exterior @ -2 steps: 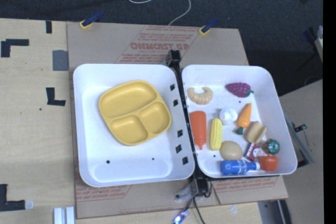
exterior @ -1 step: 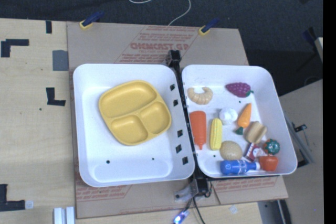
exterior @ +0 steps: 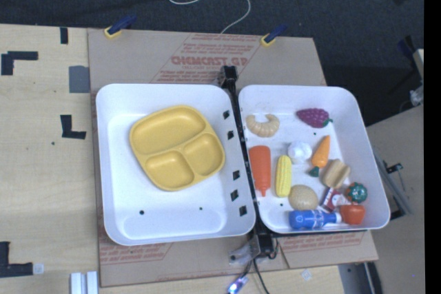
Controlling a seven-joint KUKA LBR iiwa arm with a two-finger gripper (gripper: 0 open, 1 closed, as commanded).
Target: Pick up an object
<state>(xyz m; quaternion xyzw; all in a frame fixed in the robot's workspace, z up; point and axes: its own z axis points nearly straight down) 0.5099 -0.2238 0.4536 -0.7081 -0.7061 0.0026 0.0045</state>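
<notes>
Near edge of the right bin (exterior: 365,148): a blue bottle (exterior: 311,219) lies on its side, with a red tomato-like piece (exterior: 352,215) just beside it and a potato (exterior: 302,197) behind. Mid-bin: a long carrot (exterior: 260,169), a corn cob (exterior: 283,175) and a small carrot (exterior: 320,151). Far side: a croissant (exterior: 263,124) and purple grapes (exterior: 313,117). The left bin (exterior: 110,148) holds a yellow divided plate (exterior: 177,147). Every candidate object rests in its bin; judged from this, the pick has not begun. The tool's state cannot be told.

Small red-and-white item (exterior: 330,200) half hidden among the right bin's (exterior: 358,107) toys, identity unclear
</notes>
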